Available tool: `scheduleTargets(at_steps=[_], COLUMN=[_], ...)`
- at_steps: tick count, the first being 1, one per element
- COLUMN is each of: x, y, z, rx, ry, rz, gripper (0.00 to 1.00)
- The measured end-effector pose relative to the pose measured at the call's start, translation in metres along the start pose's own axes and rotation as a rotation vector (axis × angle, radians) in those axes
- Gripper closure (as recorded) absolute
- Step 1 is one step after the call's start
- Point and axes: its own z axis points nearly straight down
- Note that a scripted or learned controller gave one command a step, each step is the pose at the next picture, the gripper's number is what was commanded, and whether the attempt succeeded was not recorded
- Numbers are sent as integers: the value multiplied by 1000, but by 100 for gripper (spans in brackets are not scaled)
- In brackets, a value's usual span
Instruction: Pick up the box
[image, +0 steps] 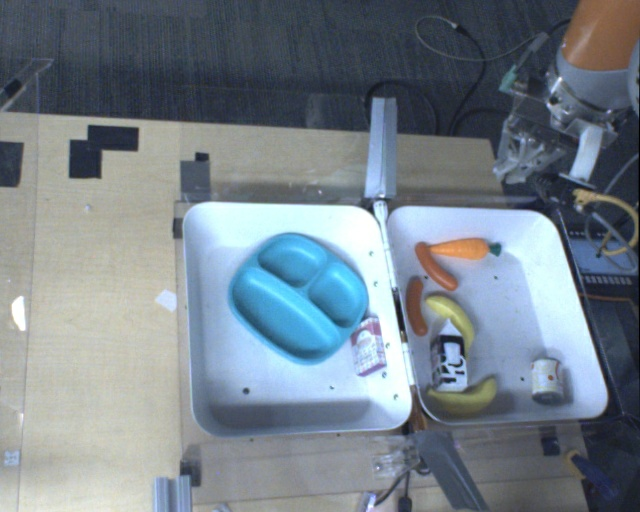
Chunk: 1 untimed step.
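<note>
Two bins; box (369, 346) with unreadable pink label; gripper (522, 152) state: cannot tell.

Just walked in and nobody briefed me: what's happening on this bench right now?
A robot arm is meant to pick up the box, a small carton lying in the left bin beside the blue divided plate. The gripper hangs above the right bin's far corner, well away from the box. That bin holds a carrot, bananas, sausages, a bottle and a small can.
</note>
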Motion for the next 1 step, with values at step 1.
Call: scheduleTargets(at_steps=[1], x=[1], y=[0], z=[1], rx=[0], ry=[0], rz=[-24], gripper=[100])
